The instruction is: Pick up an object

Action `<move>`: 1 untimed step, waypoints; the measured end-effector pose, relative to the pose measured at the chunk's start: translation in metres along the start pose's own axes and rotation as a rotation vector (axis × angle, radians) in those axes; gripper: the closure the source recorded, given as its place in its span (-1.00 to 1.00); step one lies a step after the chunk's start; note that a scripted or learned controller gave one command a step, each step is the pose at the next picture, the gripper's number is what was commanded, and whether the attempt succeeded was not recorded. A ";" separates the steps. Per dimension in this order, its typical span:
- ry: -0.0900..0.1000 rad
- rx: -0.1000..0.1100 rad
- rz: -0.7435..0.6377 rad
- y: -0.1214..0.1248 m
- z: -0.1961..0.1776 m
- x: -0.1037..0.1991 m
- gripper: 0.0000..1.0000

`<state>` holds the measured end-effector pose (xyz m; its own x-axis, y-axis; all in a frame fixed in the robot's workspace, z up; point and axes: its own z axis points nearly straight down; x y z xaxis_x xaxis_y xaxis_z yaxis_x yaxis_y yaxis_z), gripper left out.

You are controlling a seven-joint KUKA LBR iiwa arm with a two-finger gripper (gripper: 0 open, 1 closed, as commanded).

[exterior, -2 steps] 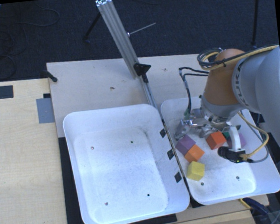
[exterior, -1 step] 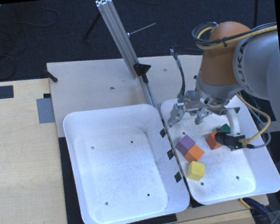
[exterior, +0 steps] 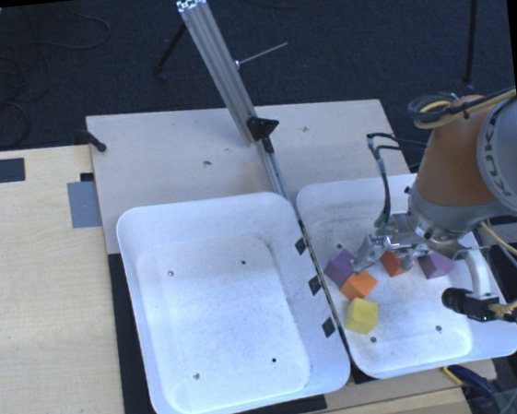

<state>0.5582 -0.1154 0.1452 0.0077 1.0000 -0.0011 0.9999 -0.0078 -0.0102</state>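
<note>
Fingers [exterior: 386, 250] hover beside the purple block [exterior: 339, 265]; arm [exterior: 476, 163] lettering reads "KU".

Two white bins [exterior: 230, 404] on the bench. Five blocks: two purple [exterior: 339, 265], one either side of the claw [exterior: 386, 250], two orange [exterior: 358, 284], and one yellow [exterior: 362, 315] below-left of it.

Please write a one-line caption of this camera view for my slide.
Arm's gripper low in the right bin among purple, orange and yellow blocks.
</note>
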 end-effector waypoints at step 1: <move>-0.007 -0.038 -0.006 0.036 0.017 -0.014 -1.00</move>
<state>0.5941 -0.1300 0.1275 0.0018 1.0000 -0.0082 0.9996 -0.0016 0.0277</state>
